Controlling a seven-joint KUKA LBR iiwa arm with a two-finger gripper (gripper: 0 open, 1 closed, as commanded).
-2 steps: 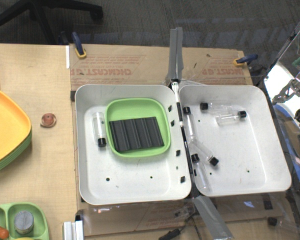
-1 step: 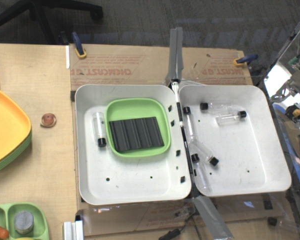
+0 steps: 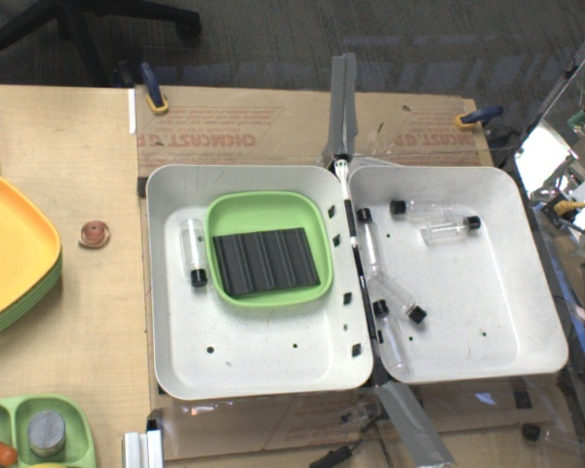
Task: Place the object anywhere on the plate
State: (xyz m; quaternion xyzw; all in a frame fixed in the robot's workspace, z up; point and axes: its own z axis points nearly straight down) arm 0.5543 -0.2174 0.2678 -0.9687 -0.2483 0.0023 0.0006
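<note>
A square green plate (image 3: 269,206) lies in the left white bin (image 3: 244,369), toward its back. A black ridged slab (image 3: 268,261) rests flat on the plate and covers most of its floor. Just left of the plate, a clear vial (image 3: 192,250) with a black cap lies on the bin floor. The right bin (image 3: 487,349) holds several more clear, black-capped vials: two near the back (image 3: 447,228), one along the left wall (image 3: 367,247), and two toward the front left (image 3: 400,300).
A stack of yellow plates (image 3: 10,252) and a small reddish knob (image 3: 96,232) sit on the wooden bench at left. A green divided tray (image 3: 29,432) is at the bottom left corner. Clamps (image 3: 154,94) hold the cardboard behind the bins.
</note>
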